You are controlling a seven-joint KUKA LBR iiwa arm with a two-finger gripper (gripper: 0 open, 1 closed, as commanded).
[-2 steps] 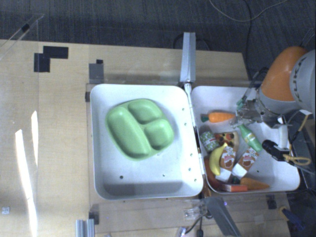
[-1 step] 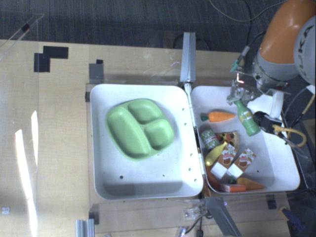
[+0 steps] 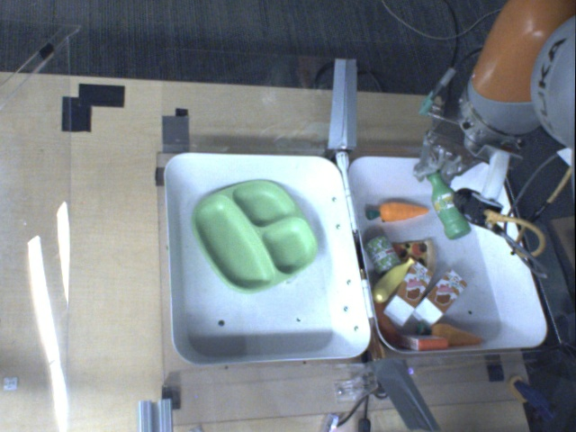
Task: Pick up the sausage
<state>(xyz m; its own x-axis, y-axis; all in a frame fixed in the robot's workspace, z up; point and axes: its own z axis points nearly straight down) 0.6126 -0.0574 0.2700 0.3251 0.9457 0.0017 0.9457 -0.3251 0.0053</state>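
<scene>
In the right bin (image 3: 517, 318), a reddish-orange sausage (image 3: 447, 337) lies along the front wall, partly tucked under small boxes. My gripper (image 3: 437, 164) hangs over the bin's back part, far from the sausage. Right under it a green bottle (image 3: 447, 208) stands tilted, its neck reaching up to the gripper. I cannot make out whether the bottle is being held.
An orange carrot (image 3: 402, 211) lies left of the bottle. A green can (image 3: 380, 252), a yellow banana (image 3: 393, 280), two small picture boxes (image 3: 447, 288) and white blocks (image 3: 400, 313) crowd the bin's front left. The left bin (image 3: 189, 331) holds a green divided plate (image 3: 256, 234).
</scene>
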